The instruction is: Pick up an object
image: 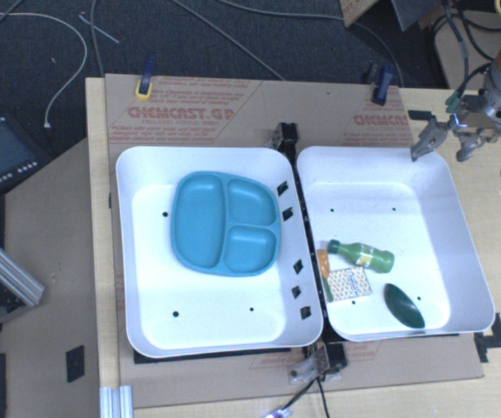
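My gripper (446, 147) hangs over the far right corner of the right bin (433, 185), fingers spread open with nothing between them. Well below it, near the bin's front, lie a small green bottle (362, 254), a patterned white packet (349, 283) with an orange item (322, 261) at its left, and a dark green oval object (403, 306). All of these lie apart from the gripper.
The left bin (145, 303) holds a blue divided plate (226, 224). Black clips run along the divider between the bins (290, 233). Blue clamps (146, 84) (381, 85) hold the cardboard at the back. Cables lie on the floor beyond the bench.
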You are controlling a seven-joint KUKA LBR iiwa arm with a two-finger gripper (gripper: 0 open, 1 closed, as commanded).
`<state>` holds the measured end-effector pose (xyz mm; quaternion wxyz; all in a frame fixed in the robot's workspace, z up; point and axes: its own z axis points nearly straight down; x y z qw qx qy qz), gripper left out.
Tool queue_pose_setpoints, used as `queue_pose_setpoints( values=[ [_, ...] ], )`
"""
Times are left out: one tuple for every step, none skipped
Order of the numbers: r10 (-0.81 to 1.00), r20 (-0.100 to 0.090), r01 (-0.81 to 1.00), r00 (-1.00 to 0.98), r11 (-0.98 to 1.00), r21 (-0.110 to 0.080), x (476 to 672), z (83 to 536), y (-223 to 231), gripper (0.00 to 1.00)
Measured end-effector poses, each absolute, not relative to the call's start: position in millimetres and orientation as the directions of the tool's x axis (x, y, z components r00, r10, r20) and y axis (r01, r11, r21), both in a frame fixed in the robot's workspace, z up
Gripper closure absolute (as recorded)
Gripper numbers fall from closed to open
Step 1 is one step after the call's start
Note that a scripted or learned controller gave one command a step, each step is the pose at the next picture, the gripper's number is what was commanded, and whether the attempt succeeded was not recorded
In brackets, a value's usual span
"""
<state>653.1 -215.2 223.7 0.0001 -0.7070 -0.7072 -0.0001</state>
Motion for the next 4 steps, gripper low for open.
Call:
queue_pose_setpoints(
  values=[
    [1.000, 0.001, 1.000, 0.000, 0.000, -0.005, 654.8, 178, -222, 0.00],
    [1.000, 0.002, 1.000, -0.001, 0.001, -0.006, 655.8, 115, -222, 0.00],
    [1.000, 0.011, 1.000, -0.005, 0.005, -0.003, 657.9, 86, -217, 0.00],
    [1.000, 0.002, 1.000, -0.005, 0.005, 0.002, 658.5, 98, -219, 1.00]
  ],
)
